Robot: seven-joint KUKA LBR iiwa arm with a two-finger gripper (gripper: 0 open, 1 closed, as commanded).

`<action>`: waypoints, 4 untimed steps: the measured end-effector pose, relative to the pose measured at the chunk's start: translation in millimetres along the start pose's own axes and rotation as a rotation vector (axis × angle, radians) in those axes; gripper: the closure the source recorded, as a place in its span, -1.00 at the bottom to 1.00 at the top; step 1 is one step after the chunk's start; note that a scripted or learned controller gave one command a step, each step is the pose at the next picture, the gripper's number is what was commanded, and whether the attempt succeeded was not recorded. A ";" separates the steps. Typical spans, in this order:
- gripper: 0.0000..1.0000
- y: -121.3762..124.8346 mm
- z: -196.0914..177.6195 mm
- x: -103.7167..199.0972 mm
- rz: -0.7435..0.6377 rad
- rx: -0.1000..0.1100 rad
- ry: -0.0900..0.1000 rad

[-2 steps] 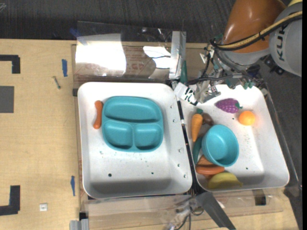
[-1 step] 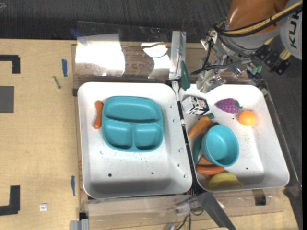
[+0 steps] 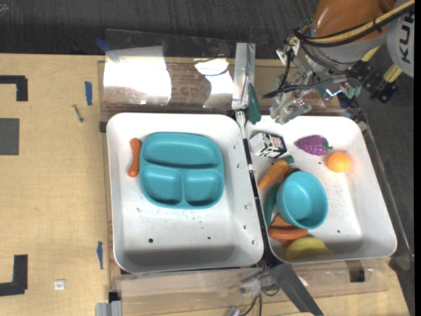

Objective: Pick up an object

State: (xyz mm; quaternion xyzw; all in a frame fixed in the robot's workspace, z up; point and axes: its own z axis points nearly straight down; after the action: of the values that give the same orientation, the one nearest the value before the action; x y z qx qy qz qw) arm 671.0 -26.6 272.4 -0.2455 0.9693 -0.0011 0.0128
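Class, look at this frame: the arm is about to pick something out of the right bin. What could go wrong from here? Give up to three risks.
1. The claw hangs by the right bin's far rim, so a descent there might strike the rim.
2. The teal bowl crowds the carrot and the yellow piece; a grasp could catch two things or slip.
3. The orange ball is round and may roll away.
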 end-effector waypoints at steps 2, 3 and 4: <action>1.00 44.9 -27.1 70.4 0.100 -0.005 0.016; 1.00 -16.2 -28.0 11.3 0.067 -0.005 0.016; 1.00 -35.4 -19.7 62.6 -0.183 -0.007 0.017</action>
State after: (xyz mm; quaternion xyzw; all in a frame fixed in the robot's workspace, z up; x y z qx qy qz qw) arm 632.2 -87.6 290.8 -0.3333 0.9428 -0.0009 0.0033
